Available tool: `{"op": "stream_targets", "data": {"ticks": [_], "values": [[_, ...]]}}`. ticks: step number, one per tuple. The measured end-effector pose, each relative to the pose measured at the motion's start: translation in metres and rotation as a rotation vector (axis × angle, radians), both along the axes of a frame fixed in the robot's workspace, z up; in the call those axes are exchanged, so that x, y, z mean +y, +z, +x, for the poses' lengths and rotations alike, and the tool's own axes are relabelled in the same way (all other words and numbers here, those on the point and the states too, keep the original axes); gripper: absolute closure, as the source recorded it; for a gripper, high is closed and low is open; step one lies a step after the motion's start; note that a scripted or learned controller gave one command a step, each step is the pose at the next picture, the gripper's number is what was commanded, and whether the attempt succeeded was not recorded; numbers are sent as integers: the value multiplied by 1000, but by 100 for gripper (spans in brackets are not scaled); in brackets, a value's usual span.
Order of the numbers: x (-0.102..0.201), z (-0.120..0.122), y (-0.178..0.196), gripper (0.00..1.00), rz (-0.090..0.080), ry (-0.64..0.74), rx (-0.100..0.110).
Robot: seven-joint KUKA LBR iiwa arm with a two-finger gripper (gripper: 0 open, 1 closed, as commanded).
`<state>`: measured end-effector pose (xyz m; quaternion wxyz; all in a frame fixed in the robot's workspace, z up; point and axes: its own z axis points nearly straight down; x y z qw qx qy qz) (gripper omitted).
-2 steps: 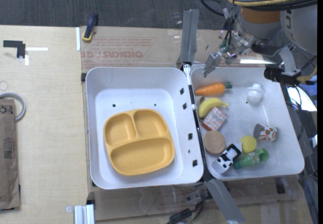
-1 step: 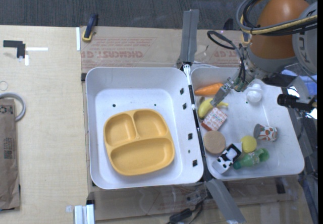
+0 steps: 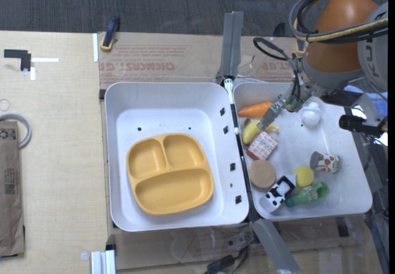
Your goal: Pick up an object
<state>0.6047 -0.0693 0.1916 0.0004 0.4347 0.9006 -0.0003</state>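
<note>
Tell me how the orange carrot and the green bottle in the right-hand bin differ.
The carrot is orange and tapered; the green bottle is green, see-through and blunt-ended. The carrot lies at the bin's far left corner, by the divider, close to the robot's hand; the bottle lies along the near edge, away from the hand. The carrot has a yellow banana just below it; the bottle touches a yellow ball. Both lie on their sides in the right bin.
</note>
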Motion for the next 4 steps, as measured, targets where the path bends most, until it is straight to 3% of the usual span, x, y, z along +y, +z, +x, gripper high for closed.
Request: {"op": "stream_targets", "data": {"ticks": [1,2,3,4], "values": [[-31,-62,-50,0,1,314,1],[-24,-30,-94,0,0,381,-2],[43,25,1,0,0,298,-4],[42,25,10,100,-1,294,-6]]}}
